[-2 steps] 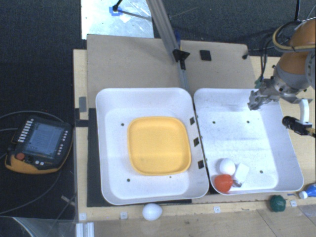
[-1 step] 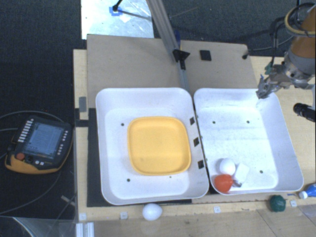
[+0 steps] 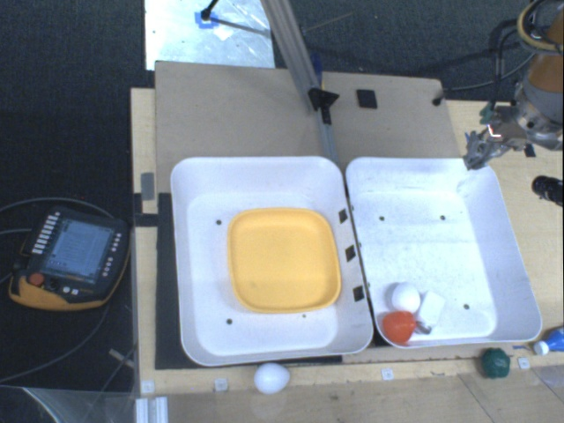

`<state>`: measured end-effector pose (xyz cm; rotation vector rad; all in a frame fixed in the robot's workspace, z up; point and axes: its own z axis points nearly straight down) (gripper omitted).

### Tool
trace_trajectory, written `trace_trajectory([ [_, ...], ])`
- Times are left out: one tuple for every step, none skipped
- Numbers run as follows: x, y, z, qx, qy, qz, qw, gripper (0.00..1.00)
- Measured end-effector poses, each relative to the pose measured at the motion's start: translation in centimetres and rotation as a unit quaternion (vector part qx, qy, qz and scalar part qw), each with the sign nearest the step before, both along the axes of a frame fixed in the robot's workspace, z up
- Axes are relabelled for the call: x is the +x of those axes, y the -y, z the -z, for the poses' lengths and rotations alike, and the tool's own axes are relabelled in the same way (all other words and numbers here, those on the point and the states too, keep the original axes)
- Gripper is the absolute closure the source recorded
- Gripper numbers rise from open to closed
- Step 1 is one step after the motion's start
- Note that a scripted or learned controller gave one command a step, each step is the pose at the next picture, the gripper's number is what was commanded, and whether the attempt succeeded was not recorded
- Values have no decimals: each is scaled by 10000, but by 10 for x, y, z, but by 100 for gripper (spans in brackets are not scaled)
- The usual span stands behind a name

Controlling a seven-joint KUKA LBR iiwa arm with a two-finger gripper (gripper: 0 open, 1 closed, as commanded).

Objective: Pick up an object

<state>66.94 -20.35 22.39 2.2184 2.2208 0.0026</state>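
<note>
The gripper (image 3: 477, 152) is hovering over the right bin's (image 3: 493, 236) far corner; I cannot tell its state. The white ball (image 3: 404, 297), orange ball (image 3: 398, 327) and white block (image 3: 431, 308) are crowding the near corner, risking a blocked or slipping grasp.

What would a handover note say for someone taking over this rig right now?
Gripper: over the far right corner of the right bin, nothing visibly between its fingers; open or shut cannot be told.
Things: white ball, orange ball and small white block clustered in the right bin's near left corner. Yellow plate lies flat in the left bin. A white egg-shaped thing and a green ball lie outside the bins.
Done: nothing picked.
Left: descend, grasp an object, lift.
</note>
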Motion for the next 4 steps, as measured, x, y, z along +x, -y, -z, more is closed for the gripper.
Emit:
trace_trajectory([
  [5, -52, -12, 7, -3, -15, 10000, 100],
  [10, -101, -21, 8, -6, -15, 10000, 100],
  [15, -160, -11, 9, -11, -15, 10000, 100],
  [15, -222, -6, 11, -10, -19, 10000, 100],
])
